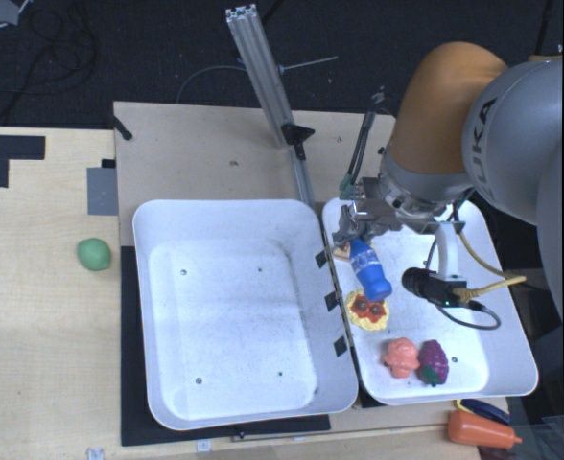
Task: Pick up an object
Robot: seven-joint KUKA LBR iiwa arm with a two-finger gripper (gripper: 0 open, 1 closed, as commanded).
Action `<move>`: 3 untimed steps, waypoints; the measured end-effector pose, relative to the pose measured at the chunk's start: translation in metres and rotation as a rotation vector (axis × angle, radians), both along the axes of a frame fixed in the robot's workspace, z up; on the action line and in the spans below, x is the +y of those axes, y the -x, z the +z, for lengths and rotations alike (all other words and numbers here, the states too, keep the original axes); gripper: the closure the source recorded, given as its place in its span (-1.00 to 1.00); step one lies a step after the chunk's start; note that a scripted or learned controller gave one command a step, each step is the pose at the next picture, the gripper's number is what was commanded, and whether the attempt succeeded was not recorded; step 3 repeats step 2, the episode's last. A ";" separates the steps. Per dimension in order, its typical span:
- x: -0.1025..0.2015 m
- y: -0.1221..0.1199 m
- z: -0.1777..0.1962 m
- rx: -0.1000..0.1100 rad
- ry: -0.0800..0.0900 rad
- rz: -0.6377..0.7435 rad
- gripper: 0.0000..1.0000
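Observation:
The right bin (498,353) holds a blue bottle (369,269) lying at a slant near its left wall. Below it lie a yellow and red toy (367,311), a pink toy (400,355) and a purple toy (434,361). My gripper (355,228) hangs over the bin's upper left part, right at the bottle's top end. The wrist and the big grey and orange arm (455,113) cover the bin's upper right. A small orange piece (341,252) shows beside the bottle at the bin's left wall.
The left bin (157,228) sits beside the right one, with black clips (331,300) along their shared edge. A green ball (95,254) lies on the bench far left. An orange object (481,430) rests outside the right bin's lower corner. A metal rail (268,75) slants behind the bins.

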State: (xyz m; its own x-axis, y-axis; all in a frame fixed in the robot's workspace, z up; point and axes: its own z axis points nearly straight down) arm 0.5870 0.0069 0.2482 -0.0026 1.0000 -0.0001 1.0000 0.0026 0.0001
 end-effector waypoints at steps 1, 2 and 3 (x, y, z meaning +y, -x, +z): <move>0.044 -0.021 0.003 0.001 -0.001 0.000 1.00; 0.044 -0.021 0.003 0.001 0.000 -0.001 -1.00; 0.044 -0.021 0.003 0.001 0.000 -0.001 -1.00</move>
